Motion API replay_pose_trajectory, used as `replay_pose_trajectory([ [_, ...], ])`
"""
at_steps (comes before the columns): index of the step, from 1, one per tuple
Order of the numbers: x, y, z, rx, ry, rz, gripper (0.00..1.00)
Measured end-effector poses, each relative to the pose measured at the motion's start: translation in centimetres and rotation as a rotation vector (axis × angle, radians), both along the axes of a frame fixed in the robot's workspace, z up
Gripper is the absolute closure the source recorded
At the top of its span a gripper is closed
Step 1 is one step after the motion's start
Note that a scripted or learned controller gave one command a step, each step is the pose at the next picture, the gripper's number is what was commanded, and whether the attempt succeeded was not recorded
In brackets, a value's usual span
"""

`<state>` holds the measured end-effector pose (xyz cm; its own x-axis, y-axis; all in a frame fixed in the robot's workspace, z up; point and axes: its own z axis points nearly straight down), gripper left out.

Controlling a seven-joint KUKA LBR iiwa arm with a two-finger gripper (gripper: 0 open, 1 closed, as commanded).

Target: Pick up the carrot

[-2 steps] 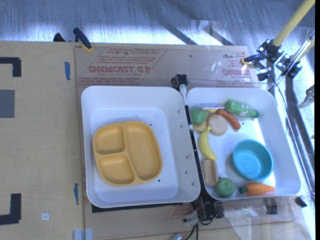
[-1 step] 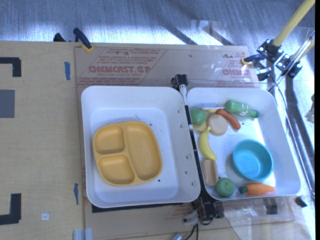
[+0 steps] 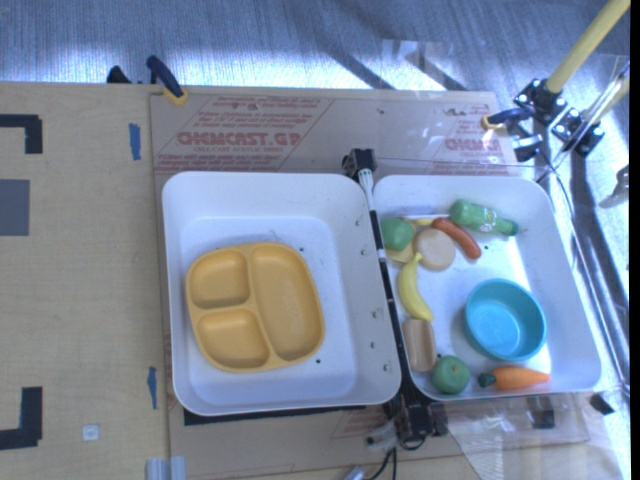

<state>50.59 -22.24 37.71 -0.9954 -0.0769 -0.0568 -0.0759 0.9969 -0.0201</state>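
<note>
The carrot [image 3: 517,377], orange with a small green top at its left end, lies on its side at the near edge of the right bin [image 3: 568,268]. It sits just below the blue bowl [image 3: 504,319] and to the right of a green round fruit [image 3: 451,374].
The right bin also holds a banana [image 3: 413,286], a tan bread-like piece [image 3: 418,344], a beige round slice [image 3: 436,250], a red-orange sausage [image 3: 457,237], a green ball [image 3: 397,234] and a green vegetable [image 3: 478,215]. A yellow divided tray [image 3: 254,305] lies in the left bin [image 3: 190,208].
</note>
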Motion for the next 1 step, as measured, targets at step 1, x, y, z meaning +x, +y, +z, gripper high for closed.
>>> replay_pose_trajectory([
  [1, 0.23, 0.02, 1.25, -0.003, -0.012, 0.000, 1.00],
])
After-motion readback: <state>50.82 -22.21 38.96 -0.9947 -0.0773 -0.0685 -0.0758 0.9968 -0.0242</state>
